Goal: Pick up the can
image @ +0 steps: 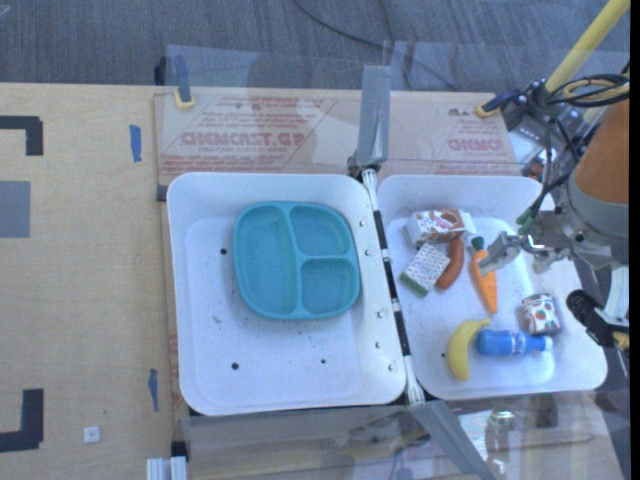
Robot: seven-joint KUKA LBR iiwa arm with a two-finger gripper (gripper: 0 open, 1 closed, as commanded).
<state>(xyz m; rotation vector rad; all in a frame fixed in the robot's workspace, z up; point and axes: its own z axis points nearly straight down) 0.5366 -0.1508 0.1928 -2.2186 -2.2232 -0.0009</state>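
The can (539, 314) is a small white tin with a red printed label, standing near the right wall of the right bin (585, 373). My gripper (503, 251) hangs over the same bin, up and to the left of the can, just above the top of an orange carrot (486, 286). It is apart from the can. The arm's orange band and grey wrist enter from the right edge.
A blue bottle (510, 343) and a banana (460, 348) lie just left of and below the can. A sausage (452, 260), a checkered packet (425, 267) and a small carton (437, 225) lie further left. The left bin (200, 368) holds a teal divided plate (297, 259).
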